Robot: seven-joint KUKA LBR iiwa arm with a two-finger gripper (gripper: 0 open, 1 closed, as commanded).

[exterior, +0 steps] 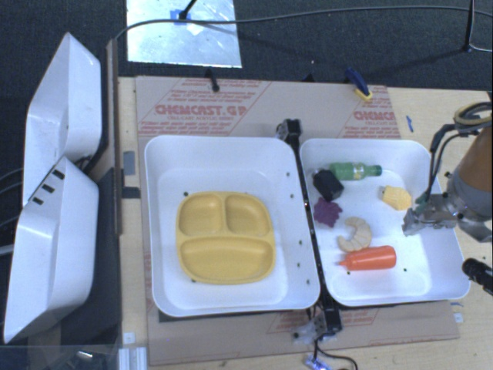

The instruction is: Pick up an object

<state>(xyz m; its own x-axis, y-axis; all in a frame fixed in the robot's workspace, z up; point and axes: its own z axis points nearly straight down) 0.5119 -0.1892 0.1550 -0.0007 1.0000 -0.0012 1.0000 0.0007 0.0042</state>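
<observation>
One arm [474,172] low over right bin [416,284], claw [420,220] near cheese [396,198]

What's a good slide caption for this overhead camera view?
Hand low at right bin's right side beside toy food; yellow divided tray sits in left bin.

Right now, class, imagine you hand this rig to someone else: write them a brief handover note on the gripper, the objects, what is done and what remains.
Gripper: low at the right side of the right bin, nothing seen between its fingers.
Right bin holds a green bottle, black block, purple grape bunch, yellow piece, croissant and orange carrot, all lying loose.
Left bin holds a yellow divided plate.
Done: nothing picked yet.
Left: choose one object, probably the yellow piece nearest the gripper, grasp and lift it.
</observation>
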